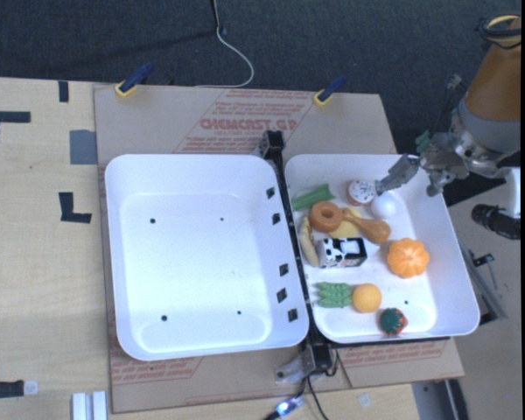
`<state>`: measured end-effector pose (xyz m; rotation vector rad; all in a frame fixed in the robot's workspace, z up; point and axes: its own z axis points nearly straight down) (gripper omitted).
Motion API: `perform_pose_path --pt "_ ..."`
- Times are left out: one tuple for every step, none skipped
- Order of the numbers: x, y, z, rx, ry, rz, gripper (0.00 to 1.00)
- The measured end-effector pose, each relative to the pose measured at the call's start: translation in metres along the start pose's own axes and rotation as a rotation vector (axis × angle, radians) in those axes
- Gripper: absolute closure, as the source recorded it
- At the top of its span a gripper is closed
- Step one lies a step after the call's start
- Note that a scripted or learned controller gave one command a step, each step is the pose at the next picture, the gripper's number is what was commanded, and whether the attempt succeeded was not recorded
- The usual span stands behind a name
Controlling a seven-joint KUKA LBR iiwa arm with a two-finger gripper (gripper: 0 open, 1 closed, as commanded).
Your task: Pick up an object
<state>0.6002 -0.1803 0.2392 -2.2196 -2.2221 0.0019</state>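
Currently my hand (401,175) hangs over the upper right part of the right bin (455,261), just beside a white ball (385,205); I cannot tell its state. That bin holds an orange fruit (408,257), a brown ring (325,216), a black-and-white block (342,251) and a yellow ball (366,298). Beside it on the surface (35,269) sits the left bin (122,234).

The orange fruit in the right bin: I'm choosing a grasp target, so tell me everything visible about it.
The orange fruit looks like a toy mandarin: round, bright orange, with shallow ribs running out from its top, probably plastic. It sits on the floor of the right bin, toward the right wall, at mid-depth. The tan bone-shaped toy ends just up-left of it; whether they touch I cannot tell. The gripper is above it in the picture, apart.
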Motion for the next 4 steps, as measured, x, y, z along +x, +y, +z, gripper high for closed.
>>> perform_pose_path --pt "0.038 -0.014 0.107 0.010 0.004 -0.002 0.00" --pt "0.062 0.039 0.157 -0.002 0.002 -0.004 0.00" --pt "0.060 0.037 0.145 0.000 0.001 -0.002 1.00" --pt "0.175 0.036 0.048 -0.010 0.004 -0.012 1.00"
